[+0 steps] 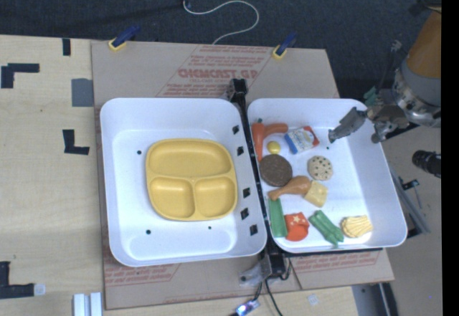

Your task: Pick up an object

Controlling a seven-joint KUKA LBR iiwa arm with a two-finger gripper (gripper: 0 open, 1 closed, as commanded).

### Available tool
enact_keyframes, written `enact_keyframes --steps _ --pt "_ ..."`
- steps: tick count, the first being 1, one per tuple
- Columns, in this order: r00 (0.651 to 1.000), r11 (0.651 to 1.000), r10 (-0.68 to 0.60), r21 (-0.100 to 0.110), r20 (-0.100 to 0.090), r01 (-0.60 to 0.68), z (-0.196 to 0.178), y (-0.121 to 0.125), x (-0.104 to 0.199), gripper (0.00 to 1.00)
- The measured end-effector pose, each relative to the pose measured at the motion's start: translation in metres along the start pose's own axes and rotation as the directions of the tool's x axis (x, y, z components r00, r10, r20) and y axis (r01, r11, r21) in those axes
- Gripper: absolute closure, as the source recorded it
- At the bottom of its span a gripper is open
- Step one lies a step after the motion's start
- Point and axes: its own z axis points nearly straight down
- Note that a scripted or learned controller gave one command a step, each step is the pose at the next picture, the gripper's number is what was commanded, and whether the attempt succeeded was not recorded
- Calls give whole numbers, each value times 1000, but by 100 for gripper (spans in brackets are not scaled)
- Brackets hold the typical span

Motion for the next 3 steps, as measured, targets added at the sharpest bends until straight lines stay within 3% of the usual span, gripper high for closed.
enact_keyframes --steps 1,3 --pt "1000 1000 -3 -9 2 3 -5 2 0 0" --pt "1000 1000 -3 -3 1 3 128 7 2 0"
